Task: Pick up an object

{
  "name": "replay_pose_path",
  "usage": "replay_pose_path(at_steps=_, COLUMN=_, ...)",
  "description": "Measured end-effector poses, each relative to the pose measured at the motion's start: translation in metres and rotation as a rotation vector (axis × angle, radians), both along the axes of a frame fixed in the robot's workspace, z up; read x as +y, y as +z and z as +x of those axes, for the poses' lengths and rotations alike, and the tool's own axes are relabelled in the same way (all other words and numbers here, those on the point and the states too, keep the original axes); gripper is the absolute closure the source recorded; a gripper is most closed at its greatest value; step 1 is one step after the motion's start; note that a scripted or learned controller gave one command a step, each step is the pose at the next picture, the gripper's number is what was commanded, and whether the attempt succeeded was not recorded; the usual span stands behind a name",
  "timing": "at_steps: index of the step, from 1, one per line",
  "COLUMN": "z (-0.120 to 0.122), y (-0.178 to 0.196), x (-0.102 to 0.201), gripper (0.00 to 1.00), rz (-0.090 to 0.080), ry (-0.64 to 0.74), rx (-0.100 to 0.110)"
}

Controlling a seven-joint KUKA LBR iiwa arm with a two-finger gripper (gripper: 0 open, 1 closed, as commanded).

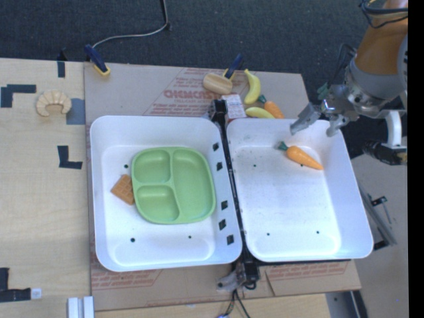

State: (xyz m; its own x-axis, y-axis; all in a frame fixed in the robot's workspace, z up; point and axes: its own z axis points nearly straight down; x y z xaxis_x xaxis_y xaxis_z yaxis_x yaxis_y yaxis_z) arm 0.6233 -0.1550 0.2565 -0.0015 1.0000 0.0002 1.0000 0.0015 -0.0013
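A toy carrot [303, 156], orange with a green top, lies in the upper right part of the right bin [298, 237]. My gripper [317, 122] hangs over that bin's far right corner, just above and to the right of the carrot, apart from it. Its two grey fingers [301, 122] are spread, with nothing between them. In the left bin [106, 184] a green divided plate [173, 184] lies flat, and a tan waffle piece [123, 189] sticks out from under its left edge.
Behind the bins on the cardboard lie a bread roll [217, 83], two bananas [252, 88], another carrot [272, 108] and a small box [233, 105]. A croissant [53, 102] rests far left on the bench. A cable [142, 30] and blue clamps [97, 58] sit at the back.
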Motion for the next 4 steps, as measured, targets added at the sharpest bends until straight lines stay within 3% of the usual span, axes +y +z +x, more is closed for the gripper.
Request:
replay_pose_path(at_steps=1, z=0.044, y=-0.111, x=-0.035, gripper=0.00, rz=-0.001, ry=-0.001, rx=0.004)
replay_pose_path(at_steps=2, z=0.046, y=-0.170, x=-0.022, gripper=0.00, rz=-0.003, ry=0.000, rx=-0.004)
replay_pose_path(at_steps=3, z=0.046, y=-0.160, x=-0.023, gripper=1.00, rz=-0.006, ry=0.001, rx=-0.006)
replay_pose_path(at_steps=4, z=0.046, y=-0.160, x=-0.023, gripper=0.00, rz=-0.006, ry=0.001, rx=-0.005)
